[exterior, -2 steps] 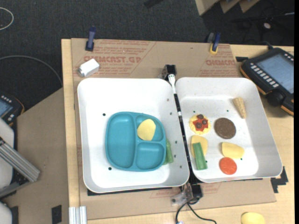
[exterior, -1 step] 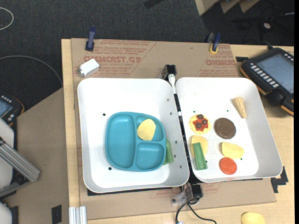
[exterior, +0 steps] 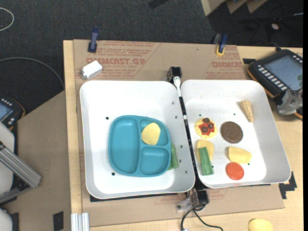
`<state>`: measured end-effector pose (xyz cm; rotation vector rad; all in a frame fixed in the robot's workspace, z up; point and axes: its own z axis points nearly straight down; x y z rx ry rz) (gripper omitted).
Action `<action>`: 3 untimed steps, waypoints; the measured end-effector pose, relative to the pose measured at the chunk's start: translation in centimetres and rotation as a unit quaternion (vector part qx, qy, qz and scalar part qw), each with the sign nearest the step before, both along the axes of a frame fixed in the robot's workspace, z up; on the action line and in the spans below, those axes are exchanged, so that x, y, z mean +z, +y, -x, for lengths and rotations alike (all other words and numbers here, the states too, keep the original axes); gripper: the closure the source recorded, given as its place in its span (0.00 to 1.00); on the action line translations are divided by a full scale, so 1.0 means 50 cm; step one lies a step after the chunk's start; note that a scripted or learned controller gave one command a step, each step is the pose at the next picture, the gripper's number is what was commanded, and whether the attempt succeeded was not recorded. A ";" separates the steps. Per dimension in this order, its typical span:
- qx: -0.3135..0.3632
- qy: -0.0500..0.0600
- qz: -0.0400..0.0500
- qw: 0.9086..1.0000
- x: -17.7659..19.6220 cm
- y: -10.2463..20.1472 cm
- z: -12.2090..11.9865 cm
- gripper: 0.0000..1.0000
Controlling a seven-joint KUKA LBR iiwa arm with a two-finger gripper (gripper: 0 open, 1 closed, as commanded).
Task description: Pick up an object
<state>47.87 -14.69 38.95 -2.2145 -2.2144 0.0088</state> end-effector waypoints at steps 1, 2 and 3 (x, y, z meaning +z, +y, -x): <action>-0.003 -0.010 0.006 1.000 0.132 -0.165 0.000 1.00; 0.001 -0.012 0.005 1.000 0.304 -0.155 -0.002 1.00; 0.001 -0.010 0.005 1.000 0.315 -0.154 -0.003 1.00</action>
